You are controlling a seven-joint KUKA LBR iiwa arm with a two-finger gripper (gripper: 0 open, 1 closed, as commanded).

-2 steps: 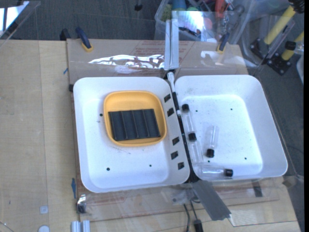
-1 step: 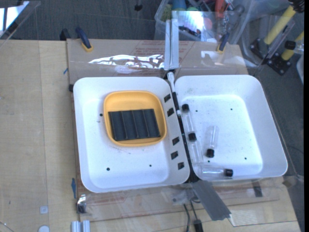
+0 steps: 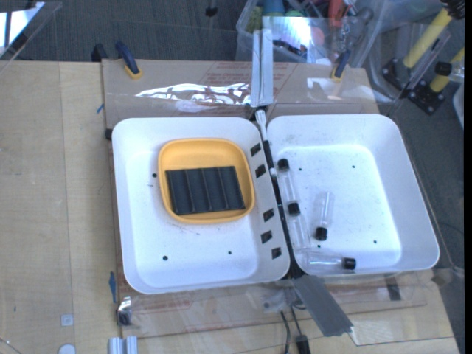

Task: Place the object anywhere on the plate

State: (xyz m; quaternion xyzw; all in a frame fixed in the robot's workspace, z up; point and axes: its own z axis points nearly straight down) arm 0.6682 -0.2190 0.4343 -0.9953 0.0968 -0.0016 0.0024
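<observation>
A: Where does the object lie?
B: The dark ridged block point(image 3: 204, 189) rests flat on the yellow plate point(image 3: 171, 158), left bin point(image 3: 133, 198).
A: So what remains?
B: Apparently nothing; placement looks complete. Clear vials point(image 3: 322, 211) lie in the right bin point(image 3: 383, 168). End effector state: cannot tell

No text, label, brand or number can be read; faint reddish print on the cardboard sheet point(image 3: 221, 76) is illegible

Clutter inside a clear plastic tub point(image 3: 324, 9) at twelve o'clock ran off the top edge, too jumbled to identify. Yellow-handled equipment point(image 3: 435, 28) at one o'clock was cropped by the frame.
</observation>
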